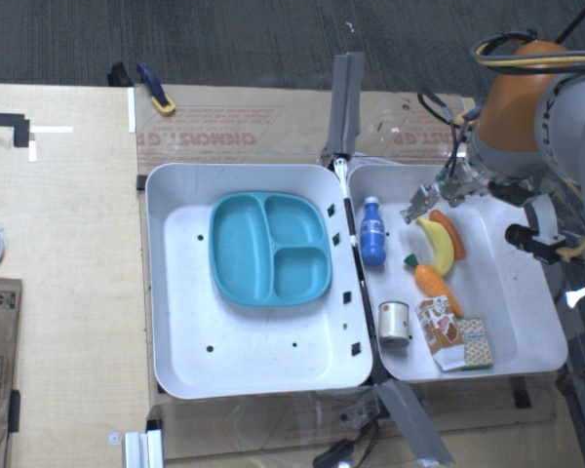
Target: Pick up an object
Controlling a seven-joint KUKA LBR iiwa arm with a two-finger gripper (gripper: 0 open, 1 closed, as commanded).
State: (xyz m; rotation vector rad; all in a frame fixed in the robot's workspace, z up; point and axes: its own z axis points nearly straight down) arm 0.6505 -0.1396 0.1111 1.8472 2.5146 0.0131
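jaws point(421, 203) above banana point(439, 245)

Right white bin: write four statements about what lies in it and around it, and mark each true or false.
1. The blue plastic bottle lies in the right white bin. True.
2. The blue three-compartment plate shares that bin. False: it sits in the left white bin.
3. The yellow banana lies between the bottle and the bin's right wall. True.
4. The small metal can stands on the plate. False: it lies in the right bin, below the bottle.
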